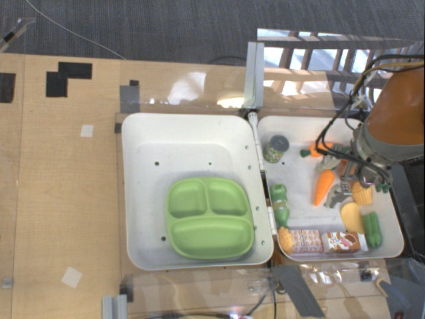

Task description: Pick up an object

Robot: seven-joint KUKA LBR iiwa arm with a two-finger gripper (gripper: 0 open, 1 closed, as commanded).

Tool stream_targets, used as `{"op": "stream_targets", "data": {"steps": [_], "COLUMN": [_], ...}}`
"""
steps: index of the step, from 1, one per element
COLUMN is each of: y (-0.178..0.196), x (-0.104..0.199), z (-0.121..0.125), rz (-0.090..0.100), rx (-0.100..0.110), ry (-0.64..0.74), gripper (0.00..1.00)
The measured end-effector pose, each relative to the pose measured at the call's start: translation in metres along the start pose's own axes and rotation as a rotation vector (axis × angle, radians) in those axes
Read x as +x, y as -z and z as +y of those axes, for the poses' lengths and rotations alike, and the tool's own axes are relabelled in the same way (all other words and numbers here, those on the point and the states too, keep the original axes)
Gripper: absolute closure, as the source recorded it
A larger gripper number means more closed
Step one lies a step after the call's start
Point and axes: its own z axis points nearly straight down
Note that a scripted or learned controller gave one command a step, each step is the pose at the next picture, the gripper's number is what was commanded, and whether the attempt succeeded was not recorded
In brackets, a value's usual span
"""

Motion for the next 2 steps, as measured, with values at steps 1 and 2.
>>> {"op": "stream_targets", "data": {"steps": [1,2], "y": [-0.059,-0.044], "x": [0.003,-0.002], "z": [0.006,0.007], "rz": [-0.020,-0.036], "rx": [0.001,0.004], "ry": [-0.089,-0.082], "gripper": [0.00,1.00]}}
